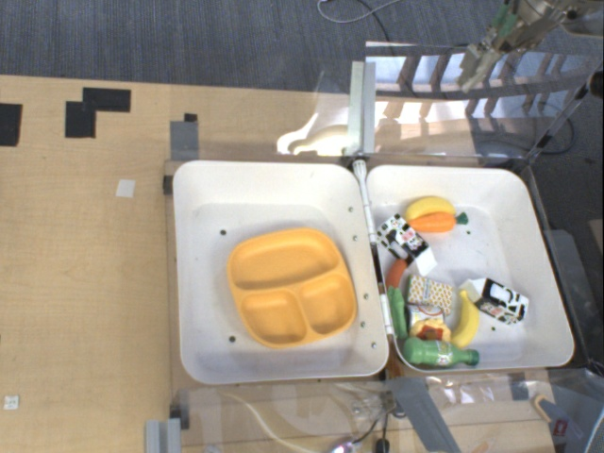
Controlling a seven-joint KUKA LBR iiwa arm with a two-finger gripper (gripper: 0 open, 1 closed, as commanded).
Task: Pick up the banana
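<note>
Seeking the banana (pixel 467 319): near the front edge of the right bin (pixel 538 215), wedged between a black-and-white carton (pixel 500 302) and a patterned packet (pixel 431 295), just beside a green bottle (pixel 439 353). Probably light, fairly firm, smooth-skinned, easily bruised. Best pinched across the middle of its curve. Gripper (pixel 479 62) beyond the bin's far edge, well apart; open or closed, impossible to tell.

Dark grey carpet floor (pixel 189 17) along top. Tan wooden bench (pixel 85 281) with black square marks (pixel 94 109) near upper left edge. White cable (pixel 396 12) trailing on carpet. Metal rail frame (pixel 491 69) beyond bench's far right corner, bright glare beside it.
</note>
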